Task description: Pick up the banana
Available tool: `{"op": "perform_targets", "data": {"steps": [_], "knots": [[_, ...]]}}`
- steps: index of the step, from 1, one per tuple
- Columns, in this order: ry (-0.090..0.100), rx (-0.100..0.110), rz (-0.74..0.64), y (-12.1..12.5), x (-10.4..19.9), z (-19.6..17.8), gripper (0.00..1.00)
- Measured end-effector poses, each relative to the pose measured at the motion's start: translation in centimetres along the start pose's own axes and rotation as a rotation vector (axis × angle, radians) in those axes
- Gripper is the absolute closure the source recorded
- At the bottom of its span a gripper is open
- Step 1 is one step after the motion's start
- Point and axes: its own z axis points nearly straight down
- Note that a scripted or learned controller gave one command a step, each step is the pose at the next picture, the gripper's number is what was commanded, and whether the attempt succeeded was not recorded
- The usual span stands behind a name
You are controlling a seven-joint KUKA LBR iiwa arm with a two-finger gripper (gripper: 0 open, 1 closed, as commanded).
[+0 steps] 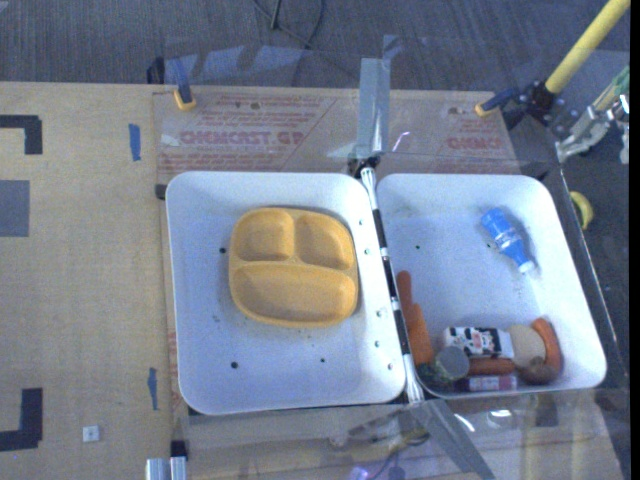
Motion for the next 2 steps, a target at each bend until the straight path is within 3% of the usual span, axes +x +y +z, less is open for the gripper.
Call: {"op": "perform_targets", "data": {"steps": [1,2], "knots": [[0.000,0.000,0.000,0.0,0.0,0.0,0.00],[0.001,0.001,-0.063,-1.5,0.8,12.6,0.00]]}}
